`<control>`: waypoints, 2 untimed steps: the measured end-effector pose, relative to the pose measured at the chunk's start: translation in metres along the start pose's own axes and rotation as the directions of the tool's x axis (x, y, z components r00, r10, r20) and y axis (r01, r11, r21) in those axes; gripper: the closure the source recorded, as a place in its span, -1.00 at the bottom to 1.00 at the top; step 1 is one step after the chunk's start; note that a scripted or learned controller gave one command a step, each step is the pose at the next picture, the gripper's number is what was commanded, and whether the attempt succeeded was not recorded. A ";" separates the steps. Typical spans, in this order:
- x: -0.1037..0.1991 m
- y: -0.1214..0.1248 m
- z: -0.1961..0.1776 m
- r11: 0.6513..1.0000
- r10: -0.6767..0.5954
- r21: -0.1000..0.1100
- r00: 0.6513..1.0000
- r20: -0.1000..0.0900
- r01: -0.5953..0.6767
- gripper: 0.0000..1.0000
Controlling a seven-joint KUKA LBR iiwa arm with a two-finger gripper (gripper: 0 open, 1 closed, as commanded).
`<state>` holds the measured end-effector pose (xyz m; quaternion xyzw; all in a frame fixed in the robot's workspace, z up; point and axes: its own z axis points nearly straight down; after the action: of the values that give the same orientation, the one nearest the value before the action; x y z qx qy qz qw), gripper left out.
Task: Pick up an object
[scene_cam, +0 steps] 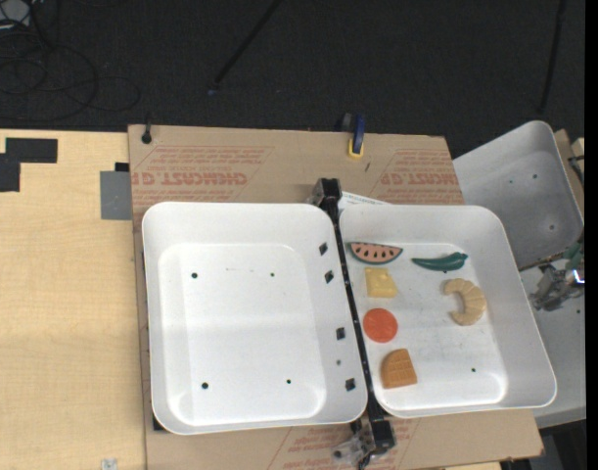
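Sitting in the right bin [514, 262] are a watermelon slice [376, 253], cheese [381, 282], tomato [381, 325], bread [398, 368], croissant [465, 301] and green pepper [440, 260]; jaws' state cannot be told.

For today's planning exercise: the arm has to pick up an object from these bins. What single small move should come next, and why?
Probably swing the arm in from the right, over the right bin, towards the croissant. All six toy foods lie in that bin, and the croissant sits nearest the right side, apart from the green pepper above it.
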<state>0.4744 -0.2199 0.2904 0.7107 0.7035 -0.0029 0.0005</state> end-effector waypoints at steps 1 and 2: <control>0.076 0.000 0.043 1.000 -0.016 0.004 1.000 -0.010 0.016 1.00; 0.002 0.001 -0.009 1.000 -0.005 -0.006 1.000 0.000 0.005 1.00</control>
<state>0.4755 -0.2176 0.2998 0.7087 0.7055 -0.0006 0.0026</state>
